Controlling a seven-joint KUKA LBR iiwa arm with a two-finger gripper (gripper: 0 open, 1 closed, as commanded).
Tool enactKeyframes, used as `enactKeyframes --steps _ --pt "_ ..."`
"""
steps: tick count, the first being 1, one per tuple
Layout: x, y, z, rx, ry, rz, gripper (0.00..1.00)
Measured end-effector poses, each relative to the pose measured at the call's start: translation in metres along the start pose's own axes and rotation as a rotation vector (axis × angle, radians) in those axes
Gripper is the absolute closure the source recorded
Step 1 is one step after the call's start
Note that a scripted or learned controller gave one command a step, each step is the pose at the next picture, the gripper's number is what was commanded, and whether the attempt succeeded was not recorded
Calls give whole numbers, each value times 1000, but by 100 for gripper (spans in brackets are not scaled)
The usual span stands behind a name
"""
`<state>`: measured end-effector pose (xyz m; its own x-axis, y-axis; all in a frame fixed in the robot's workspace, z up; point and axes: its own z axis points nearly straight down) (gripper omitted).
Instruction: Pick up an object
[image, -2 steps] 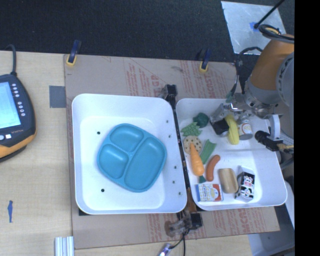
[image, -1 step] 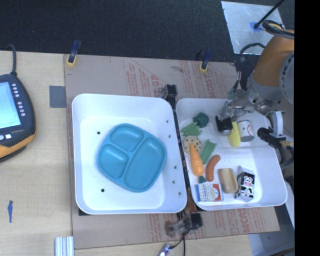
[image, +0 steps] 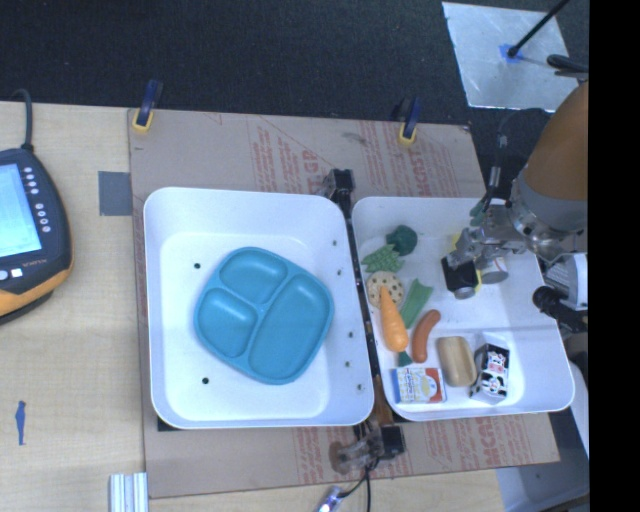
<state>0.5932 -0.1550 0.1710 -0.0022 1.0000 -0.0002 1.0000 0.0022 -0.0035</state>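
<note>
The right bin (image: 530, 320) holds several toy foods: a green broccoli (image: 402, 240), a leafy green piece (image: 381, 261), a round cookie (image: 386, 290), a green pod (image: 416, 299), an orange carrot (image: 393, 320), a red sausage (image: 425, 335), a tan bread roll (image: 455, 360), a cow-patterned carton (image: 490, 372) and a small red-and-blue carton (image: 417, 384). My gripper (image: 487, 248) hangs over the upper right of this bin, right of the broccoli and above the roll. Nothing shows between its fingers, and I see no object lifted.
The left bin (image: 165, 300) holds a blue divided plate (image: 265, 315). A handheld pendant (image: 25, 235) lies on the bench at the far left. Clamps (image: 147, 105) (image: 407, 118) pin the cardboard at the back edge.
</note>
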Motion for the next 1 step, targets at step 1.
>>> enactKeyframes --steps 1 --pt "83 -25 -57 -1 0 -4 100"
